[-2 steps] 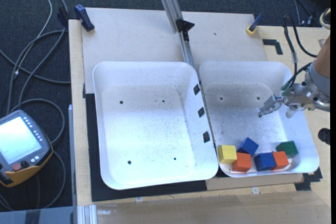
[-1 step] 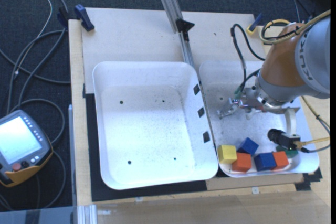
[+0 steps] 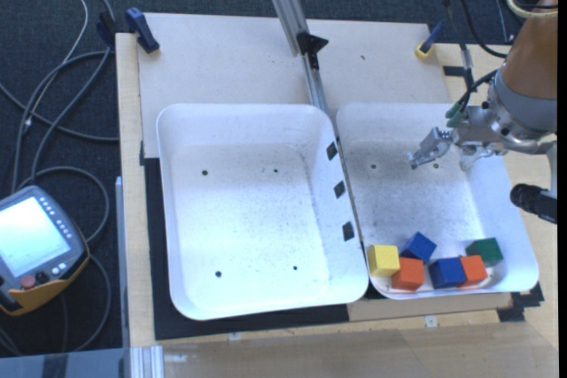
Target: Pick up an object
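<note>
We see the end effector [image 3: 425, 157] above the bare middle of the right bin [image 3: 390, 199], pointing toward the left of the view, and nothing is between its fingers; whether they stand apart or together we cannot tell, because they are small and blurred here. The things we can pick are the blocks, which lie in a tight group along the near rim of this same bin: a yellow block [image 3: 384, 258], an orange-red block [image 3: 408, 273], two blue blocks [image 3: 420, 245] [image 3: 447, 272], an orange block [image 3: 473, 268] and a green block [image 3: 485, 250]. So the group lies toward the near edge of the desk [image 3: 221, 57] from the end effector, and well apart from it. The upper blue block is the nearest. In our judgement the coming move must travel toward the near rim and then descend. The left bin [image 3: 248, 208] plays no part in this.
</note>
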`<state>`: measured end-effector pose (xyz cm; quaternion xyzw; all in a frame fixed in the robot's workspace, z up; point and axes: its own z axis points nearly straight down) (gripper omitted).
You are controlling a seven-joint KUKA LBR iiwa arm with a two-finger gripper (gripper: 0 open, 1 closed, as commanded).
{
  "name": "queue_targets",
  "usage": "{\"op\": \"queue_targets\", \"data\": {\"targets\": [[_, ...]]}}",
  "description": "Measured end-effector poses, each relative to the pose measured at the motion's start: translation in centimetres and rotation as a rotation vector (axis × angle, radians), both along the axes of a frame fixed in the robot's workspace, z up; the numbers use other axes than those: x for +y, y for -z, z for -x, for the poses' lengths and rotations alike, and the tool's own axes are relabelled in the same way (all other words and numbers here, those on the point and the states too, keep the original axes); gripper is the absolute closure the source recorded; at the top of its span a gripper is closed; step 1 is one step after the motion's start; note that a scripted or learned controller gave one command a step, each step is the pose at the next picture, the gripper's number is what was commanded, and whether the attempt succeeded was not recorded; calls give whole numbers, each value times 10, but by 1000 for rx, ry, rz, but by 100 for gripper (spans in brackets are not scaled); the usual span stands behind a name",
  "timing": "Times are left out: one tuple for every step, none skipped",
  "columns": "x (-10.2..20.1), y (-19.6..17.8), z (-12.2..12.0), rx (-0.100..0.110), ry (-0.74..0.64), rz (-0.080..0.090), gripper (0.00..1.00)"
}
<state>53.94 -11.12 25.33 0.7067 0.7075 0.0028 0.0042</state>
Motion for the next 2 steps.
{"op": "queue_targets", "data": {"targets": [[-64, 125, -44, 16, 4, -3, 0], [-90, 156, -52, 13, 3, -2, 0]]}}
